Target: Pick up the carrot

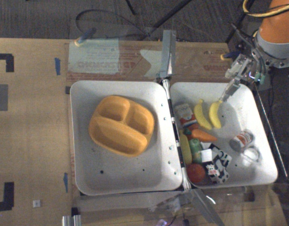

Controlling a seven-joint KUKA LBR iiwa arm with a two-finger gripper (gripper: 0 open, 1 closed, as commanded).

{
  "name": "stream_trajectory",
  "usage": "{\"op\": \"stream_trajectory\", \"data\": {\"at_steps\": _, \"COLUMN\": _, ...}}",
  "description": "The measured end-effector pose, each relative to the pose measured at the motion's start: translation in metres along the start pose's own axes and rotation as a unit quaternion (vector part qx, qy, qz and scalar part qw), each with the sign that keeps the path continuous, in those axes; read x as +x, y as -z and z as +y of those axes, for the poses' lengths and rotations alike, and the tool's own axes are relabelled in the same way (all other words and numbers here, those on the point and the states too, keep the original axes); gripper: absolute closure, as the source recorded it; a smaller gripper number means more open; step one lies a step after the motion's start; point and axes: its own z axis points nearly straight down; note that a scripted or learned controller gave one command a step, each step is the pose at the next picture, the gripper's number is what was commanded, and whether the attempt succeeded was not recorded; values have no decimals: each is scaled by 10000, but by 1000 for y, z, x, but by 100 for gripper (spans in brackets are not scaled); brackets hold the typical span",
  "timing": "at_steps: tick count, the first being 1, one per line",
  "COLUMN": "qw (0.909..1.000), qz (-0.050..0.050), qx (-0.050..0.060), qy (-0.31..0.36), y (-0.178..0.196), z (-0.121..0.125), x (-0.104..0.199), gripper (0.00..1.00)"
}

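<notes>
So starting on the left, the left bin [83, 126] has just an orange divided plate [121, 125] sitting in the middle of it, three compartments, tilted a bit relative to the bin walls.

The right bin [262, 131] is where all the clutter is, mostly piled along its left wall. Up top there's a small red and white packet [184, 114], below it a long yellow thing [185, 148] lying right against the divider, then a green carton [196, 149] and a red tomato or apple [196, 173] down in the near corner, hard to say which at this resolution. A black and white cow-patterned box [220, 166] sits just right of that.

The carrot [203, 135] lies flat roughly in the middle of that pile, pointed end aimed right, touching the lower end of the nearer of two bananas [202, 114]. The second banana [214, 114] is just beside the first. Further right, a small can [242, 139] on its side with a clear cup [251, 153] next to it.

The gripper [226, 97] comes in from the upper right, tip just above the top of the second banana, well apart from the carrot. Can't tell how far open it is, and I see nothing held in it
</notes>
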Motion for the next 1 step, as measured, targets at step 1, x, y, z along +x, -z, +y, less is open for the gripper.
{"op": "stream_trajectory", "data": {"at_steps": 1, "qw": 9882, "qz": 34, "qx": 1, "qy": 1531, "y": -84, "z": -31, "x": 29, "gripper": 0}}
